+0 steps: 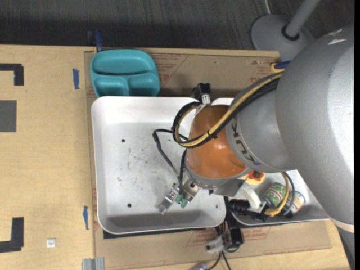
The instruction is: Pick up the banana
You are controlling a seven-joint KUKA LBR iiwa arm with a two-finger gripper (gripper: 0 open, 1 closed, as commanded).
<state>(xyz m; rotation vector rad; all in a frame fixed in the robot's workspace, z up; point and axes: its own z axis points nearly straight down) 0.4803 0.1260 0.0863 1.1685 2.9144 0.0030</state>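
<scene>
The grey arm (315, 106) covers most of the right half of the view, and its orange band sits over the gap between the bins. The tan table (45, 151) runs out of frame on the left. The left bin (129, 151) lies open to view apart from its right side, which is under the arm. Only the near corner of the right bin (306, 207) shows; the arm hides the rest. A teal tray (125, 72) sits on the table, touching the far rim of the left bin. The claw (173, 199) hangs low over the left bin's near right corner. It is small and blurred, so I cannot tell whether it is open or closed. A green-labelled can (275, 194) lies in the right bin, beside a white piece with an orange top (254, 178). The banana cannot be made out for sure. A thin yellow curve (288, 194) bends round the can, but it could be banana or cable.
</scene>
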